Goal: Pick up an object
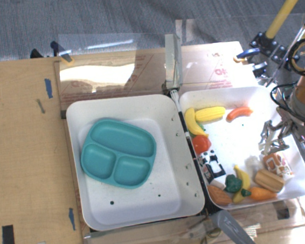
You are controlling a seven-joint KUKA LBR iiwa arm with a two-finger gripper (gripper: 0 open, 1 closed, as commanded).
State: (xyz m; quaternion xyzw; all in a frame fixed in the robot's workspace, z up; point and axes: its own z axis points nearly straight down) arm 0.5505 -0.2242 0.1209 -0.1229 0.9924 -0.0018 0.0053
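Observation:
My gripper (266, 139) hangs over the right side of the right bin (235, 137), reaching in from the right. Its two metal fingers stand open and apart, with nothing between them. Just below it lie a small red-and-white box (279, 164) and a hot dog bun (269, 180). A yellow corn cob (210, 114), a banana (191, 123) and a red-orange sausage (238, 113) lie at the bin's far end. A red tomato (201, 143) sits by the left wall.
The near end of the right bin holds a green broccoli (234, 183), a small banana (244, 177), a carrot (263, 192) and a black-and-white piece (212, 165). A teal divided plate (119, 152) lies in the left bin (171, 198). Cables hang at the right.

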